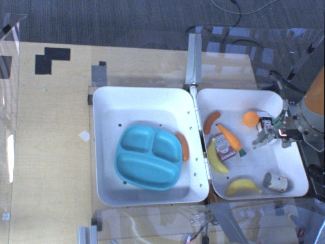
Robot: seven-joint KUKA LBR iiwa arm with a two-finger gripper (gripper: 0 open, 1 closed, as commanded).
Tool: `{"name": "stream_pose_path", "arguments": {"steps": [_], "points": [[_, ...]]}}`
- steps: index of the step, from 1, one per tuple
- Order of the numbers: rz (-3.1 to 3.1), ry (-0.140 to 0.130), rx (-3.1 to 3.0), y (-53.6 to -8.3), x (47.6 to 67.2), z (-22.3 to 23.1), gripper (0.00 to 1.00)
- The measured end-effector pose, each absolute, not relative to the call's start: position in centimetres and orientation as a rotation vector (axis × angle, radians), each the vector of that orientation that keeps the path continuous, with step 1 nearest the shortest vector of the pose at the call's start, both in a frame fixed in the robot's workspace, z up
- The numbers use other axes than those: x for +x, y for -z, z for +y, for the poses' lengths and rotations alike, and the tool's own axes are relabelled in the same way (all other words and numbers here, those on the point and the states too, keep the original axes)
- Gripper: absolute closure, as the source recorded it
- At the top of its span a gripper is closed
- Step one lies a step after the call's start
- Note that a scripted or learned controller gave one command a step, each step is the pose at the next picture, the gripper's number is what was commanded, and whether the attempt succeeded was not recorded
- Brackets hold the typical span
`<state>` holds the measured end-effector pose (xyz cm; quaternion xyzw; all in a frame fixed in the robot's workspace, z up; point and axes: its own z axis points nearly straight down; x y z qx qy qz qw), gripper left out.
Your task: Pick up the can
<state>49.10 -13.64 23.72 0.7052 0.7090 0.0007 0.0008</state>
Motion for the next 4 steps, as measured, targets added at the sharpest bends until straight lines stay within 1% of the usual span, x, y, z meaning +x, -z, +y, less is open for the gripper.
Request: {"name": "stream_pose_path", "arguments": {"steps": [1, 2, 3, 4], "points": [[2.225, -0.001, 2.216, -16.1, 50.9, -20.6, 0.0], [2.198, -0.007, 2.236, -9.4, 58.8, -20.4, 0.0], [2.195, -0.01, 2.229, -10.5, 59.1, -20.5, 1.0], [2.377, -0.003, 2.047, -13.7, 59.6, -20.0, 1.0]]}}
